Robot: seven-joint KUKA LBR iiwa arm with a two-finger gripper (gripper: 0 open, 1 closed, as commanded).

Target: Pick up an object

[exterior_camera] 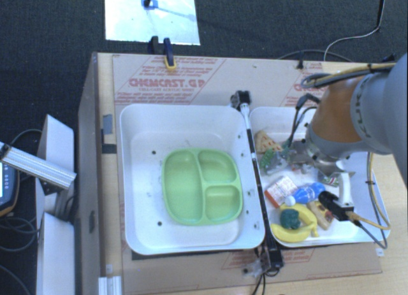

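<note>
Progress is small: nothing is lifted yet. The gripper (294, 155) hangs low over the right bin (363, 236), near its far edge, and I cannot tell how it stands. Objects such as the blue bottle (308, 193) and the banana (296, 231) lie near the table's front edge.

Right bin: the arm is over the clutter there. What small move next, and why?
Probably a short lift straight up, to see what lies beneath. The grey arm with the orange band hangs low over the right white bin, covering its middle. The blue plastic bottle, the yellow banana and the dark green lump lie at the near end, apart from the wrist.
</note>
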